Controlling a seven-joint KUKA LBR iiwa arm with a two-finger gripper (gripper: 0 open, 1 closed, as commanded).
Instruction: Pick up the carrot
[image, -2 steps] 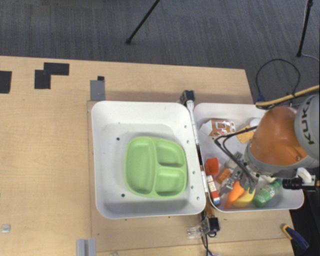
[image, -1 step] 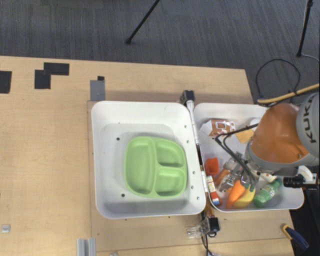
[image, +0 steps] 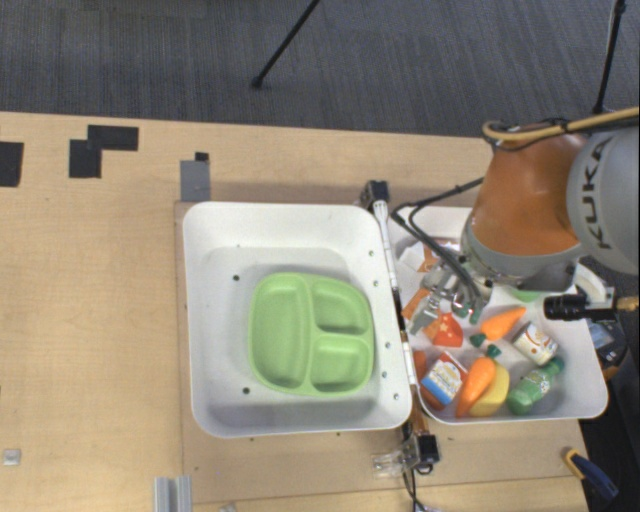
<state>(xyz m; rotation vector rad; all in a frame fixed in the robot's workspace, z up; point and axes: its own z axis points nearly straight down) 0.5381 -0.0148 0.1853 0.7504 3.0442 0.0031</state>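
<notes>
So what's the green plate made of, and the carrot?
The green plate looks like smooth matte plastic: one even colour, soft moulded compartments. The carrot is probably a plastic toy, judging by its flat bright orange and slight shine, though it's too small to be sure.

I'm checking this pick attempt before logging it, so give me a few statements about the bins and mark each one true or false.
1. The green divided plate lies in the left bin. True.
2. The carrot lies on the green plate. False: it is in the right bin, among other toy foods.
3. The arm hangs over the right bin. True.
4. A yellow toy lies in the left bin. False: it is in the right bin.
</notes>
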